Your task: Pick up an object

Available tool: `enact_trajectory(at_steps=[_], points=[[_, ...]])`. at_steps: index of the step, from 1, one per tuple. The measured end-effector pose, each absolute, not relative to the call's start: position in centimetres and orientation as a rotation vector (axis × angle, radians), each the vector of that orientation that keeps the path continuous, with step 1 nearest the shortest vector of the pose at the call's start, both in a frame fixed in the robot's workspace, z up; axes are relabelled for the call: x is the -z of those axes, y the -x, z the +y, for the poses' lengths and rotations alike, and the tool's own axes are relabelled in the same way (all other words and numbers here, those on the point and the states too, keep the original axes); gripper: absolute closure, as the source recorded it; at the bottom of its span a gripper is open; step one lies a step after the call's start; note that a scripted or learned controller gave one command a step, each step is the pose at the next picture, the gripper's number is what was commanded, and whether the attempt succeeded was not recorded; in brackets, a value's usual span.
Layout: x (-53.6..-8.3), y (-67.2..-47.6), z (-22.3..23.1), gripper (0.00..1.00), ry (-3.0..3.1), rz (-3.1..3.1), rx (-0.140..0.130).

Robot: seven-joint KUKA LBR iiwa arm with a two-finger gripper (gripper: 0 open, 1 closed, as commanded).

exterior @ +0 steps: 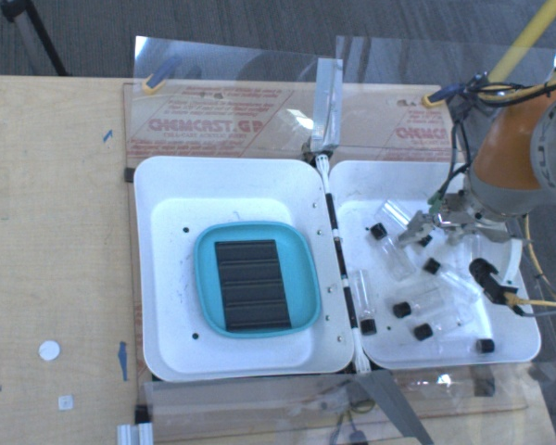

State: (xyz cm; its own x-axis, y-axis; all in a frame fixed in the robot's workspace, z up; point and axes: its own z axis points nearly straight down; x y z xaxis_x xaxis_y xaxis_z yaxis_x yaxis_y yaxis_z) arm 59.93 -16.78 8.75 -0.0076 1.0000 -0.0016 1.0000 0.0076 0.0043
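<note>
The right bin (528, 341) holds several small clear plastic pieces with black caps, such as one (378, 231) near its left wall, one (431, 266) in the middle and one (422, 331) toward the front. My gripper (424, 227) hangs low over the middle of this bin, just above and between the first two pieces. The grey arm with its orange band (505, 151) reaches in from the right and hides the bin's far right part. Nothing is seen held.
The left bin (157, 248) carries a teal tray (206, 248) with a black ridged block (251, 285) in it. Clear acrylic sheets (222, 109) stand behind both bins. A divider strip (335, 239) runs between the bins. Cables (537, 295) trail at the right.
</note>
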Motion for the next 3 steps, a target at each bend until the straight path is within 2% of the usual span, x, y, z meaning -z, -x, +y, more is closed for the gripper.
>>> enact_trajectory(at_steps=[1,2,3], points=[[-8.8,-60.1,-12.7,0.0,-2.205,2.235,-0.006],[-9.0,-61.6,-19.3,0.0,-2.276,2.173,-0.03],[-9.1,-53.2,-18.7,0.0,-2.327,2.115,-0.021]])
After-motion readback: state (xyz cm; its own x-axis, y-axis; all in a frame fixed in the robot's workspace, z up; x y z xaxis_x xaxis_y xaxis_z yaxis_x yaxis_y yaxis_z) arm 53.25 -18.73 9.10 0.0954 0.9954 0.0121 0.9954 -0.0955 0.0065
